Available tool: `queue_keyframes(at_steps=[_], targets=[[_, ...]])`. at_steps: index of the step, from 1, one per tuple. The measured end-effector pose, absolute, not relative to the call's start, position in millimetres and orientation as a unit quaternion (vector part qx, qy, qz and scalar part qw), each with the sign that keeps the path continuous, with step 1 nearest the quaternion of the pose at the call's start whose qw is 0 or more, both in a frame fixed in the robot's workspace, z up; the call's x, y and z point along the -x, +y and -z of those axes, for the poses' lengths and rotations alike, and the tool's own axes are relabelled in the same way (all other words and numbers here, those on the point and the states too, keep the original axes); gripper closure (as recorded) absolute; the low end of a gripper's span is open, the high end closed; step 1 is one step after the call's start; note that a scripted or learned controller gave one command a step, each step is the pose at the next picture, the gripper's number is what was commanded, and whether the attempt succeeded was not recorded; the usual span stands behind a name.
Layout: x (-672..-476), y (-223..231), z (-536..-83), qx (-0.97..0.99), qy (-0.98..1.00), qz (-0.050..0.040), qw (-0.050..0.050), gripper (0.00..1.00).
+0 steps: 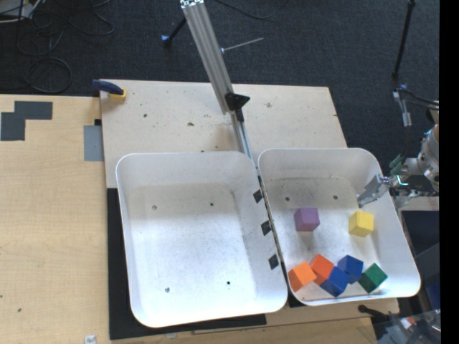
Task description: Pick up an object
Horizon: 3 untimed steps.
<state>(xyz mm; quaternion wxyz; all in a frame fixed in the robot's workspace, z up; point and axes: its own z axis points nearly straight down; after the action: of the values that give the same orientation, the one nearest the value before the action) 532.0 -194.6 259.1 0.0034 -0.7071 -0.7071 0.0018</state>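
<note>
Light was even and fairly bright across the table [50, 213], with the two white bins [186, 192] close to washed out. Shadows were soft and short, pooled just beneath the cubes [307, 219]. The dark floor [323, 34] at the far side stayed dim. Fine detail looked slightly soft and grainy.

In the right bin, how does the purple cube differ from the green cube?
The purple cube is pale violet; the green cube is dark green. The purple cube stands alone on the bin floor, apart from the others; the green cube sits at the end of the cluster by the near wall, beside a blue cube. The purple cube lies farther from the near wall than the green cube. Both are small blocks resting in the right bin.
</note>
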Motion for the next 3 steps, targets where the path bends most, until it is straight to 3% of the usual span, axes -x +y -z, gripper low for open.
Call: queue_keyframes(at_steps=[1,3], targets=[[-532.7,-195,-261,0.707,-0.707,-0.0005,0.001,0.00],[-532.6,-175,-158,0.708,-0.706,-0.0019,0.004,0.00]])
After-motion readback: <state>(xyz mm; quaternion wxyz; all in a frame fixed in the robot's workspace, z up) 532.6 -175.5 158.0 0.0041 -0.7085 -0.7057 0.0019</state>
